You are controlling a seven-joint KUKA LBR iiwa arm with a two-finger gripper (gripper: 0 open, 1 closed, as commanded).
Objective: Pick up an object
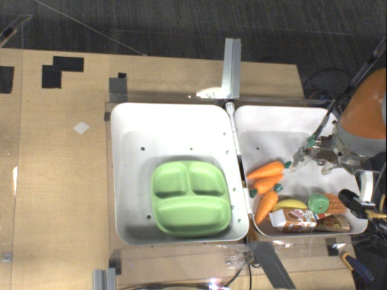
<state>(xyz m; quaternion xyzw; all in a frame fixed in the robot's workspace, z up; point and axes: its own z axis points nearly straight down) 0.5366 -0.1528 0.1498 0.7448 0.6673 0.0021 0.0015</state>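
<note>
The right bin (266,128) holds three orange carrots: one (266,169) at its left side, a second (263,183) just below it, and a third (265,205) slanting toward the front left corner. Along the front wall lie a yellow banana (291,204), a brown and white carton (294,221) and a green-capped item (318,203). My gripper (315,155) hangs over the middle of the right bin, right of the upper carrots and above the green cap. Nothing can be seen held in it.
The left bin (130,132) contains a green divided plate (191,197) toward its front. A metal post (231,68) rises behind the wall between the bins. The grey arm with its orange band (366,110) covers the right bin's right side.
</note>
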